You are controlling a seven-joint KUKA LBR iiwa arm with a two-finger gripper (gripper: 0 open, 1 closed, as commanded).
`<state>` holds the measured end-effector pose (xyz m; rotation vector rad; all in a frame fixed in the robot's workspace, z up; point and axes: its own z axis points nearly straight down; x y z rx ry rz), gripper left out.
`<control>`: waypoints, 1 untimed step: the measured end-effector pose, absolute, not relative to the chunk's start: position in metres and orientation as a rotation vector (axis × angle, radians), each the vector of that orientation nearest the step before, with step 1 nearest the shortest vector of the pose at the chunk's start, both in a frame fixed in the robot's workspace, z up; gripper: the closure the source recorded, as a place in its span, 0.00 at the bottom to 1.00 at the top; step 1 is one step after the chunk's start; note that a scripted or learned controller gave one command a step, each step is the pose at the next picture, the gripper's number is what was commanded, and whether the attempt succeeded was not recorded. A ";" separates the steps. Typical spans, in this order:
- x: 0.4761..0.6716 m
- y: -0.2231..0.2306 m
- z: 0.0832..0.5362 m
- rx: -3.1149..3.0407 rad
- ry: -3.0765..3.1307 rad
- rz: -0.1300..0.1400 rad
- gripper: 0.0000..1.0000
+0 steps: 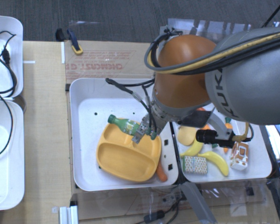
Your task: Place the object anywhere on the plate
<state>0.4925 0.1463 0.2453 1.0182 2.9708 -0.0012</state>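
Note:
A yellow divided plate [126, 158] lies in the left bin [84, 139], toward its front right. A green bottle [122, 123] with a pale label hangs on its side over the plate's back rim, cap pointing left. My gripper [143, 132] is over the plate's back right part, shut on the bottle's base end. The orange wrist band and grey arm above hide the bin's back right corner.
A small orange piece [161, 174] lies by the plate's right edge against the bin wall. The right bin [252, 171] holds two bananas [214, 161], a yellow fruit [186, 135], a green-speckled box [195, 164] and a red-and-white carton [240, 155]. Cardboard lies behind the bins.

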 end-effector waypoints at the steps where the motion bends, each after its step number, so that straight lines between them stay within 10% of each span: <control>1: 0.533 0.171 0.211 0.888 3.014 -0.003 1.00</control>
